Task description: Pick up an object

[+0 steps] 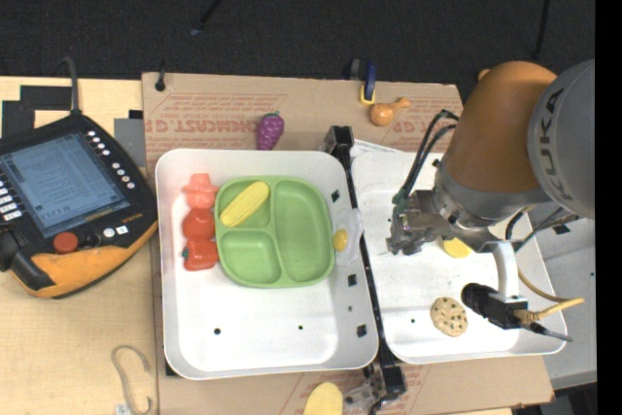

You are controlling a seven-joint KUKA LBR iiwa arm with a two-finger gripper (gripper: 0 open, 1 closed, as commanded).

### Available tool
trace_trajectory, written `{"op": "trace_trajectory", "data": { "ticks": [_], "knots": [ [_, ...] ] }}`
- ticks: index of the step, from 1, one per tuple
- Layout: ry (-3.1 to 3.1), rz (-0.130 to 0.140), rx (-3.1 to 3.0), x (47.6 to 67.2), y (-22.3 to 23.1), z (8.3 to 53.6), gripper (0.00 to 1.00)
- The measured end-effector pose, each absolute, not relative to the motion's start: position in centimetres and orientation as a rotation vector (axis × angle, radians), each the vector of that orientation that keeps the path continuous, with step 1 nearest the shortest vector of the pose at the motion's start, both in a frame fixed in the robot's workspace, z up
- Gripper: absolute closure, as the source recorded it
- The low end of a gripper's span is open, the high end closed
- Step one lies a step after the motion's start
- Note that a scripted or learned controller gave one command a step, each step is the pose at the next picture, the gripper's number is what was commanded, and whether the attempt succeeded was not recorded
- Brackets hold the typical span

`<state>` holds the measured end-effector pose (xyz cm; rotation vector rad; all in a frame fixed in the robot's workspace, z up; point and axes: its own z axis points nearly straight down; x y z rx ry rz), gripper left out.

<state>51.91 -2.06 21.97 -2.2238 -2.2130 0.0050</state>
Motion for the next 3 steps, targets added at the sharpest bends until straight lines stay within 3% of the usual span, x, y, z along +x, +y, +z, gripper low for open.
{"op": "trace_trajectory", "data": {
  "ticks": [2, 3],
  "knots": [
    [-2.220, 0.001, -2.220, 51.3, -2.6, 23.1, 1.00],
    [-2.219, 0.002, -2.221, 52.1, -2.7, 23.7, 1.00]
  ]
}}
